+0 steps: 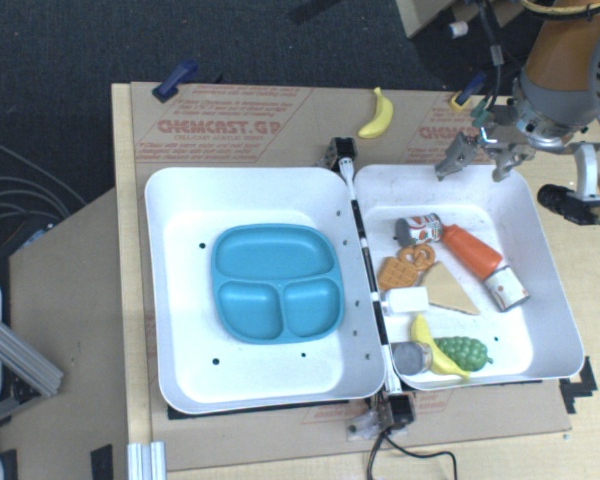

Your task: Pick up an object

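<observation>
My gripper (pixel 477 160) hangs over the far rim of the right bin (pixel 550 268), its two fingers spread apart with nothing between them. Below it in that bin lie an orange bottle (pixel 472 250) with a silver cap, a small can (pixel 418 230), a pretzel (pixel 407 265), a tan cheese wedge (pixel 452 294), a white block (pixel 407 300), a banana (pixel 432 346), green grapes (pixel 461 351) and a grey cylinder (pixel 410 357). The gripper is well above and behind all of them, touching none.
The left bin (pixel 180 228) holds a blue three-part plate (pixel 276 280). A second yellow banana (pixel 377 115) lies on the cardboard behind the bins, near a blue clip (pixel 174 81). Cables run at the left.
</observation>
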{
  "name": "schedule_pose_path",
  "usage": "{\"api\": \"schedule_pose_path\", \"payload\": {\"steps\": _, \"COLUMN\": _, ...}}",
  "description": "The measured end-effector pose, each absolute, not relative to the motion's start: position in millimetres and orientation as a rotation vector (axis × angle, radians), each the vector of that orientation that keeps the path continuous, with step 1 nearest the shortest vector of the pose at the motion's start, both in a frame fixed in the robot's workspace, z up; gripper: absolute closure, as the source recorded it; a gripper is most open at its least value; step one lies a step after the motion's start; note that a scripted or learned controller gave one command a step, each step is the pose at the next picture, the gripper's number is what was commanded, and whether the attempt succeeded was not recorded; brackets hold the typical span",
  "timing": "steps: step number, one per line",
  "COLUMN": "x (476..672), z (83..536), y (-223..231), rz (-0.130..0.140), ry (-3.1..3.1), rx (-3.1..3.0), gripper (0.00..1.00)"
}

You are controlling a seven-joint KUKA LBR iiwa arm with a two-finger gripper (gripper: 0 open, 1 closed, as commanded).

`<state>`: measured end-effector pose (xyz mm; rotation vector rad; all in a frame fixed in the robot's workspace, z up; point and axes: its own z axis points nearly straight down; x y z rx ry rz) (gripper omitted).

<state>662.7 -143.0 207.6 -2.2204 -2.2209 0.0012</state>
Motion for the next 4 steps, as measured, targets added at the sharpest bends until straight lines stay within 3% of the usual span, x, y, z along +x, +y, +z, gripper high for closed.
{"api": "schedule_pose_path", "payload": {"steps": 1, "x": 666.5, "z": 84.6, "y": -101.5, "rz": 0.000, "ry": -2.222, "rx": -2.220, "gripper": 0.00}}
{"api": "schedule_pose_path", "payload": {"steps": 2, "x": 667.1, "z": 95.1, "y": -101.4, "rz": -0.001, "ry": -2.224, "rx": -2.220, "gripper": 1.00}}
{"api": "schedule_pose_path", "payload": {"steps": 3, "x": 667.1, "z": 95.0, "y": -101.3, "rz": -0.001, "ry": -2.224, "rx": -2.220, "gripper": 0.00}}
{"api": "schedule_pose_path", "payload": {"steps": 4, "x": 666.3, "z": 84.8, "y": -107.6, "rz": 0.002, "ry": -2.220, "rx": -2.221, "gripper": 0.00}}
